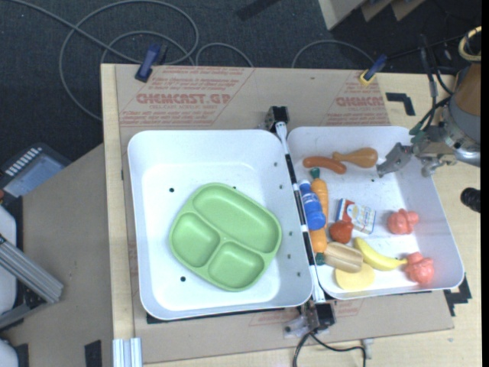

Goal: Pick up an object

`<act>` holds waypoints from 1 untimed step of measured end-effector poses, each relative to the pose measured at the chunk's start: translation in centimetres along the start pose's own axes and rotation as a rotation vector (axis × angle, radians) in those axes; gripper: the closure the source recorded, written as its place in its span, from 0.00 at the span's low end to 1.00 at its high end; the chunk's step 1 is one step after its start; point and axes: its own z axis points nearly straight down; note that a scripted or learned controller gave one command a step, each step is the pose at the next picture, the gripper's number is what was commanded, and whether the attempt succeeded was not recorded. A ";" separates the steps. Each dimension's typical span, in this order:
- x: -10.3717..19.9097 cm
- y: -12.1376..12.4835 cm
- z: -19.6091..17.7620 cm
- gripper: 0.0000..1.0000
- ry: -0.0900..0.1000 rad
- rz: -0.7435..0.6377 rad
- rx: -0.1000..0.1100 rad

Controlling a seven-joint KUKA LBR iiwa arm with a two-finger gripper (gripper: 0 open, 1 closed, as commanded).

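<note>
**Toy food in right bin: light, hard, slick**

Camera view: toy food pile sits in right bin (447, 228), w/ banana (379, 255), carrot (319, 202), blue bottle (311, 205), drumstick (357, 157), sausage (324, 162) and small carton (357, 215). Green divided plate (225, 236) lies alone in left bin (145, 167). Gripper (403, 159) hangs over right bin's far edge, just beside the drumstick; jaws look spread, nothing btwn them. Probably hollow plastic: light, stiff, slippery. Best hold: across drumstick's narrow neck or sausage mid-length.
</note>
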 end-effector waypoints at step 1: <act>-3.1 -5.0 10.8 0.00 0.004 -0.003 -0.001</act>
